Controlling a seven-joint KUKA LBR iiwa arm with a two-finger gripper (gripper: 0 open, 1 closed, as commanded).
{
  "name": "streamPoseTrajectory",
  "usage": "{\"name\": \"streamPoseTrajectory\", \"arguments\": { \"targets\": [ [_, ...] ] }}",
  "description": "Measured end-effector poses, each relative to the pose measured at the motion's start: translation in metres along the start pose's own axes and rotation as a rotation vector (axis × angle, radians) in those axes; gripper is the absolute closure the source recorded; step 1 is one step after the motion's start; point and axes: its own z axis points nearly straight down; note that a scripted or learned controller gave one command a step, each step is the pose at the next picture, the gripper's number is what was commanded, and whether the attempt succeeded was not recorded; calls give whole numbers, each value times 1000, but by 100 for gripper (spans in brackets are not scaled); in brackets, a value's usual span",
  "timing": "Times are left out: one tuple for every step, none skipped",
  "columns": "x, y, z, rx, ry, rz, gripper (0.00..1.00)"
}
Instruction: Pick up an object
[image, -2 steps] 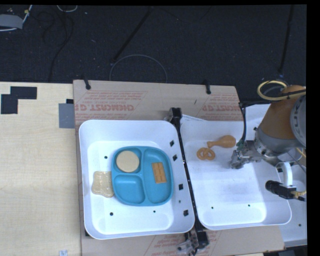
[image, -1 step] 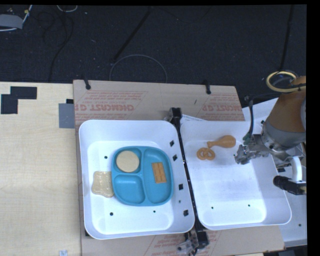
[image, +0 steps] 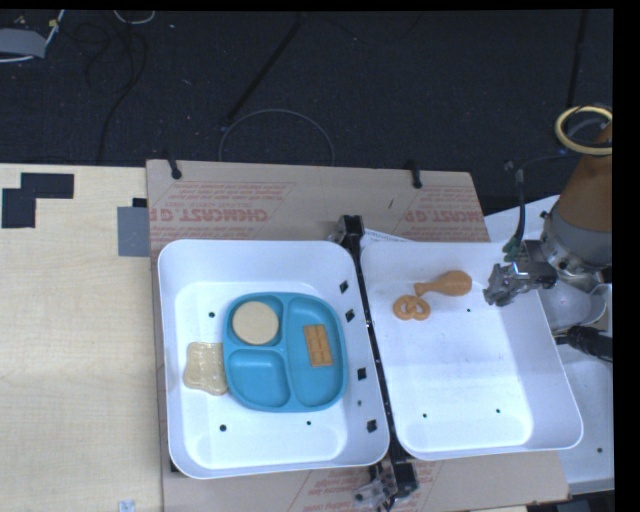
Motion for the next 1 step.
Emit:
{"name": "streamPoseTrajectory", "arguments": {
  "targets": [
    [-1,0,-32,2,1,0,100]
  ]
}}
